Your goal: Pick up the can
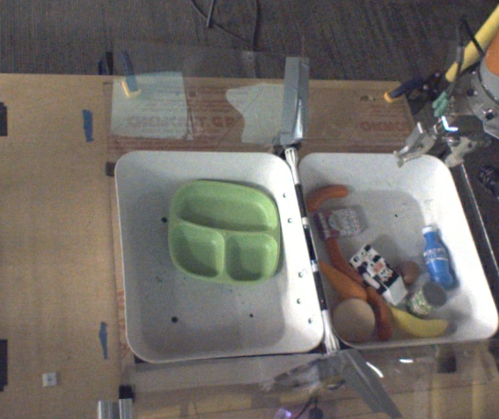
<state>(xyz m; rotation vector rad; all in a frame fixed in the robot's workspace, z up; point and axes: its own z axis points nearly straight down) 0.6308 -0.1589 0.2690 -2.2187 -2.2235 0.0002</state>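
Observation:
The can (427, 298) is small, with a grey top and a greenish side. It stands in the front right part of the right bin (472, 234), just below a blue bottle (437, 258) and touching a yellow banana (420, 324). My gripper (431, 145) hangs over the back right rim of that bin, well behind the can and apart from it. Nothing shows in the gripper.
The right bin also holds a black-and-white box (377, 271), a brown ball (354, 319), orange and red sausage-like pieces (329, 196), and a small grey packet (340, 223). A green divided plate (225, 231) lies in the left bin (145, 304). Cables hang by the arm at top right.

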